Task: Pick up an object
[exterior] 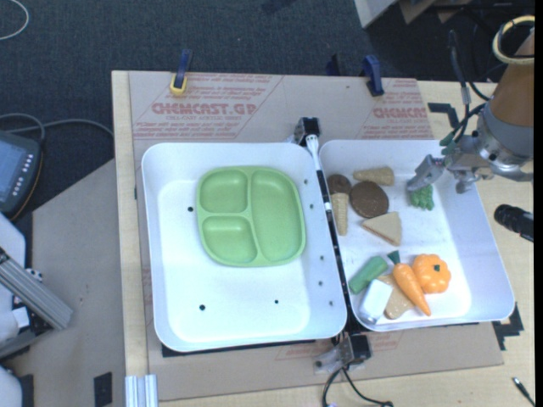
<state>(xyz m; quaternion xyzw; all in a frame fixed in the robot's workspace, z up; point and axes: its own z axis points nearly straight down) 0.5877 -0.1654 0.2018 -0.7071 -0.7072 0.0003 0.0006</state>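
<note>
You are looking down on a bench (136, 253) covered with a tan board (254, 100), printed in red with "CHEMCAST GP" at least twice, the second print cut off by the right bin. A yellow clamp (179, 81) and a blue clamp (372, 75) grip the board's far edge. Beyond it the floor is dark grey carpet (127, 15), with a white cable loop at the top left and a dark screen (17, 172) at the left edge.

The left bin (170, 312) holds a green divided plate (251, 215). The right bin (475, 253) holds the food toys: a broccoli floret (422, 197) near the far right, an orange pepper (432, 273) touching a carrot (411, 288) toward the near side, a brown round cookie (369, 199), a cheese wedge (384, 227), a green pod (368, 273) and a white block (374, 298).

The arm comes in from the right, and its gripper (434, 175) sits just above the broccoli floret, touching or nearly touching its top. You can see one grey finger (422, 175) slanting down toward the floret and a second behind it, but you cannot tell whether they are spread or pressed together, nor whether the floret sits between them.
</note>
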